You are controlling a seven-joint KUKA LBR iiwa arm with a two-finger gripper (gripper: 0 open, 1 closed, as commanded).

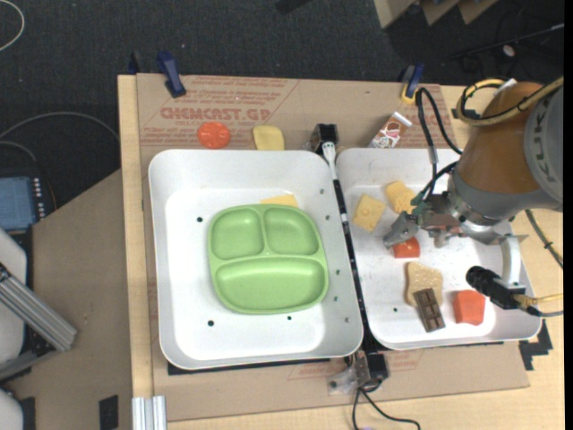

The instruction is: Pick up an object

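Bins [179,330]: two; green plate [267,260]: one

1. One fixed camera above the counter [134,240], looking down at a slant.
2. Mid-distance: both white bins fit whole, left bin [170,267] and right bin [376,321], with dark floor beyond.
3. My arm [501,150] enters from frame right.
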